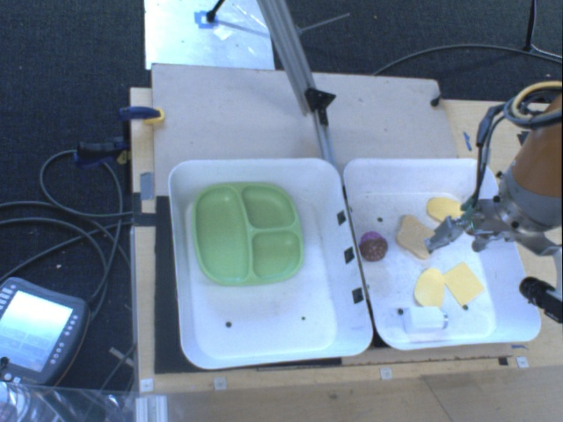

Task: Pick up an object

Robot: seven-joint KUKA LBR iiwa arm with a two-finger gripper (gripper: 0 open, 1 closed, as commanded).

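Gripper (437, 238), jaw state indiscernible, poised over the right bin (387, 178) beside the tan piece (410, 233), near the table's right edge.

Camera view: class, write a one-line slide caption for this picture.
Robot gripper hovers over the right bin of small food pieces, beside a tan piece; a green divided plate sits in the left bin.

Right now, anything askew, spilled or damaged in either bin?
Nothing stands out. The green divided plate lies flat in the left bin. The right bin holds loose yellow and tan pieces, a dark round item and a small white block, scattered but all inside.
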